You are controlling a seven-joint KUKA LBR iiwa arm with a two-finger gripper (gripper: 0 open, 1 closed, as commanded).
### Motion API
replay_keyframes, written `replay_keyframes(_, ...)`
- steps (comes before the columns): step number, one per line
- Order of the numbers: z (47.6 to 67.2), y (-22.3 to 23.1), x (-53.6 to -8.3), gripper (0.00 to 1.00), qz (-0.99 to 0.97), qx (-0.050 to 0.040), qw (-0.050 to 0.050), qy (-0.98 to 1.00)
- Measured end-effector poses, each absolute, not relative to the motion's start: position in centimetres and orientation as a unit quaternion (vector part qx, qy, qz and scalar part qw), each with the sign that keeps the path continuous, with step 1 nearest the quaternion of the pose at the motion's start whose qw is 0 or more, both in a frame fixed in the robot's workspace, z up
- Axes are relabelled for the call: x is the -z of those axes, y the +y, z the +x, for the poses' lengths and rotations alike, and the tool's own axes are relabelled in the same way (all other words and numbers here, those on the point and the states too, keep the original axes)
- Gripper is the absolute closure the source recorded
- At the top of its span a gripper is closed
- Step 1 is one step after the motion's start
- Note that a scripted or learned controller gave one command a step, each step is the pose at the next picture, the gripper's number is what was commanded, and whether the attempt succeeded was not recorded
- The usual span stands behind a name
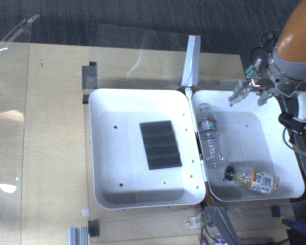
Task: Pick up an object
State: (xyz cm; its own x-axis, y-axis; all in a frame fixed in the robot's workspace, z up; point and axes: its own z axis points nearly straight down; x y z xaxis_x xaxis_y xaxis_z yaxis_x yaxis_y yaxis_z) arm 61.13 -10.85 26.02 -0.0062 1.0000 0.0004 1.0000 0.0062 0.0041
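L bin (99,137): dark ribbed pad (160,145); R bin (290,182): clear bottle (209,136) along L wall, cap toward far edge; small bottle (251,177) crosswise near front, cap left; gripper (250,94) open, holding nothing, over far rim

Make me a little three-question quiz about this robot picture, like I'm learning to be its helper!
1. True or false: the dark ribbed pad lies in the right bin.
2. How many bottles lie in the right bin?
A) one B) two C) three
3. Fill in: the gripper is above the ____ edge of the right bin, touching neither bottle.

Key:
1. False. It lies in the left bin.
2. B: a clear water bottle along the left wall, and a small bottle with a black cap near the front.
3. Far (back).
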Motion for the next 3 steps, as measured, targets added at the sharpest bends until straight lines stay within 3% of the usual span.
replay_keyframes(1,50.3,-13.1,-15.4,0.00,0.661,-0.0009,0.001,0.750)
replay_keyframes(2,48.9,-16.4,-18.2,0.00,0.720,-0.0020,0.003,0.694)
replay_keyframes(3,49.1,-12.9,-9.0,0.00,0.675,-0.0039,0.008,0.738)
